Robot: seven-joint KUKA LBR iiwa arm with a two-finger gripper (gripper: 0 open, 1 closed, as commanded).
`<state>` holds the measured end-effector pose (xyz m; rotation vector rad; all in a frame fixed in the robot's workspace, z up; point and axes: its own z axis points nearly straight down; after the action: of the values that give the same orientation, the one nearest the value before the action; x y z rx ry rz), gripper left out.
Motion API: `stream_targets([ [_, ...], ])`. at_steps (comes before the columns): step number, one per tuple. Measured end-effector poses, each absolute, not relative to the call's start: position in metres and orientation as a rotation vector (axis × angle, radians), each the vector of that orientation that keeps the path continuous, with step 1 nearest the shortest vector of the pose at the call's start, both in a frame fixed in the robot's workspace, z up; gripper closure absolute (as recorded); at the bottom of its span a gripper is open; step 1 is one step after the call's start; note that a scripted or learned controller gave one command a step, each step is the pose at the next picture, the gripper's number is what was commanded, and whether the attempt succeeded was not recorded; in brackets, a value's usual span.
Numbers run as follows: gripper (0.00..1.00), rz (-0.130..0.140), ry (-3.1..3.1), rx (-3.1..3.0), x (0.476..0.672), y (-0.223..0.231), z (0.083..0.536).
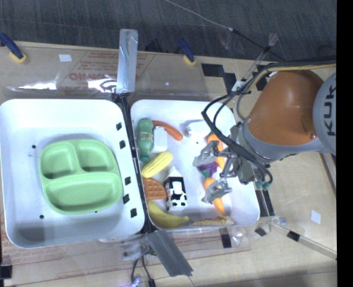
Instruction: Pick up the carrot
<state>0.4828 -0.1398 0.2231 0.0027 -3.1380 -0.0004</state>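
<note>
- Pale green divided plastic plate (79,175) in left white bin (9,160): well clear of the work, no risk.
- Slim orange carrot (168,130) near top of right white bin (248,214), one end just beside green knobbly toy vegetable (145,137); likely to drag that along or roll off on a skewed pinch.
- Yellow toy corn cob (157,163) below the carrot; could get bumped on approach.
- Grey two-finger gripper (212,174) low and right of the carrot, apart from it, jaws spread over small purple toy (208,167) and orange bits (221,206); could close on the wrong orange piece.
</note>
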Motion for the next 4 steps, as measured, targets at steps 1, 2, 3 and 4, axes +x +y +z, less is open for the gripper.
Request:
stream_targets([
  [1,0.00,0.002,-3.142,-0.147,0.503,-0.186,0.093],
  [2,1.00,0.001,-3.142,-0.131,0.504,-0.183,0.102],
  [3,1.00,0.001,-3.144,-0.117,0.506,-0.181,0.112],
  [4,0.00,0.001,-3.144,-0.115,0.506,-0.181,0.112],
])
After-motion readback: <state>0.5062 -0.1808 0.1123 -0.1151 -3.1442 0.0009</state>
